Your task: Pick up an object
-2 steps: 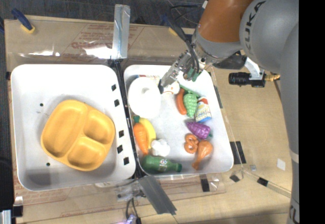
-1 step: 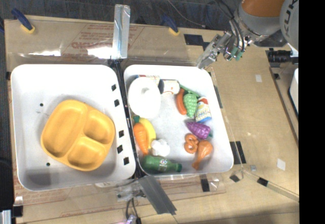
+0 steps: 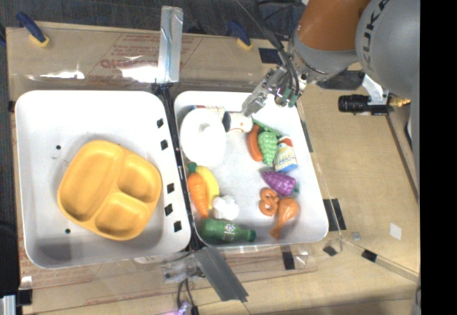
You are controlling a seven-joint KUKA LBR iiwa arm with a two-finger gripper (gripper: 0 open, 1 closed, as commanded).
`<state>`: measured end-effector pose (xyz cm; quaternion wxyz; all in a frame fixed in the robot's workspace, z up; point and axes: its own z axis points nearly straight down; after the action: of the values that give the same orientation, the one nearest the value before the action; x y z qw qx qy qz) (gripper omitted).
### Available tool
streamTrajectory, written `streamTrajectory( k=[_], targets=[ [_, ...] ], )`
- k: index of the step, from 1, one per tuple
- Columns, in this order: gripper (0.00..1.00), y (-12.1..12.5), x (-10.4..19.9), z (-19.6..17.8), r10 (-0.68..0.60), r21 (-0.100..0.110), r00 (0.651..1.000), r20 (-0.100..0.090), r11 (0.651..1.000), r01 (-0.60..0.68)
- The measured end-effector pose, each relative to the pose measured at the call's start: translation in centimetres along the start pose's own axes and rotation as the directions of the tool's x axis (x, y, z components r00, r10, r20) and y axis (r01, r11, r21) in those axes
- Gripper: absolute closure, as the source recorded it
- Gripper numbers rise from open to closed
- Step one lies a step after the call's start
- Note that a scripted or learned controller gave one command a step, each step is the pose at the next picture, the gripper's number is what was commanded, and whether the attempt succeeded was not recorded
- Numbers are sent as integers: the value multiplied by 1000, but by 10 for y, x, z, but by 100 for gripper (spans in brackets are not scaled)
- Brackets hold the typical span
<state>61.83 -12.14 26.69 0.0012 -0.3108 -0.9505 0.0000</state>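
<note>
The right bin (image 3: 314,192) holds several toy foods: a white cup (image 3: 203,136), a carrot (image 3: 198,194), a yellow banana (image 3: 210,179), a white garlic bulb (image 3: 226,206), a green bottle (image 3: 227,232), a pretzel (image 3: 268,201), a drumstick (image 3: 285,213), purple grapes (image 3: 280,181), a small labelled bottle (image 3: 286,156), a green vegetable (image 3: 268,146) and an orange-red piece (image 3: 254,143). My gripper (image 3: 260,98) hangs over the bin's far edge, just above and right of a small black-and-white item (image 3: 234,121). I see nothing held in it.
The left bin (image 3: 36,128) carries a yellow divided plate (image 3: 109,187). A metal clamp (image 3: 171,42) stands upright behind the wall between the bins. The arm's grey and orange body (image 3: 357,6) fills the upper right, with a black fitting (image 3: 360,103) beside the bin.
</note>
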Motion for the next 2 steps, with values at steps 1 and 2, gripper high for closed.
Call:
streamTrajectory(
  k=[1, 2],
  targets=[
    [100, -27, -58, 4, 114, 0, 993, 4, 993, -114],
    [100, 19, 18, 66, 86, 1, 996, -2, 996, -86]
  ],
)
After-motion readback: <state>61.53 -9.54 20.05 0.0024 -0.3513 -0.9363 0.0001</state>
